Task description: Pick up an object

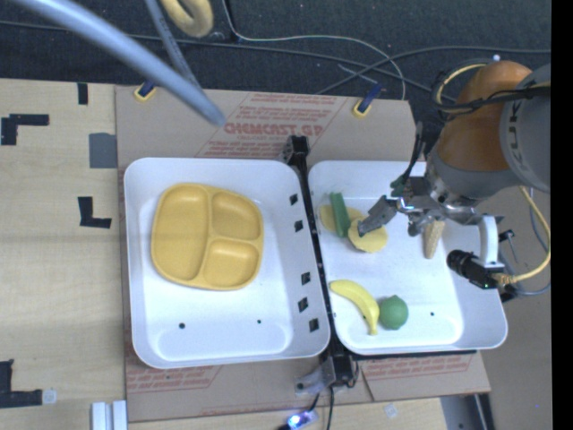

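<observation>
**Gripper spread wide over the right bin**

Gripper [403, 225] sits above the upper half of the right bin [448, 334], its two fingers spread wide with nothing between them. One dark finger [375, 219] points toward 8 o'clock and ends over a pale yellow piece [369, 239]; the other, a cream-coloured finger [433, 236], points toward 6 o'clock over bare bin floor. At 9 o'clock from the gripper a green stick-shaped item [339, 213] lies partly across another yellow piece near the bin's left wall. Toward 7 o'clock, lower in the same bin, a banana [356, 301] lies with a green round fruit [392, 313] just beside its lower end. The grey arm with its orange band [479, 128] rises at 1 o'clock. Well off at 9 o'clock, the left bin [215, 334] holds a yellow divided plate [207, 236].
</observation>
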Robot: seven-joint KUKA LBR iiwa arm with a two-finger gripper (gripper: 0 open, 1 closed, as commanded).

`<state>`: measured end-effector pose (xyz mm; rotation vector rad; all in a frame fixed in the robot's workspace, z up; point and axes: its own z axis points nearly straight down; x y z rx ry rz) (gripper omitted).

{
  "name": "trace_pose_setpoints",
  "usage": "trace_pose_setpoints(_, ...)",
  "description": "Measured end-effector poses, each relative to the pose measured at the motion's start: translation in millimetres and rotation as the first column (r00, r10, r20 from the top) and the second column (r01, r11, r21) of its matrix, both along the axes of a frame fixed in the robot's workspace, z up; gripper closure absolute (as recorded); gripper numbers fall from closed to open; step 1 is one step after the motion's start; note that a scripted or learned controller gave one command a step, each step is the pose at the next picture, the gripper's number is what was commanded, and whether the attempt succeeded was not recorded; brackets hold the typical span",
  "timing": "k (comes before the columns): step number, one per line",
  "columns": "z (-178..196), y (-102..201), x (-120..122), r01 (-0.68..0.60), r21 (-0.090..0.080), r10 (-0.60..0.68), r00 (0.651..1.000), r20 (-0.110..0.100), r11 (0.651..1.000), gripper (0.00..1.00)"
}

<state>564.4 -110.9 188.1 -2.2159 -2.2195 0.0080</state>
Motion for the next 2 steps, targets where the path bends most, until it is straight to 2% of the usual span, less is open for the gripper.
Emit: trace_pose_setpoints(2,-103,9,-6,0.001,-0.001,-0.001,1.0,0.004,1.0,0.0)
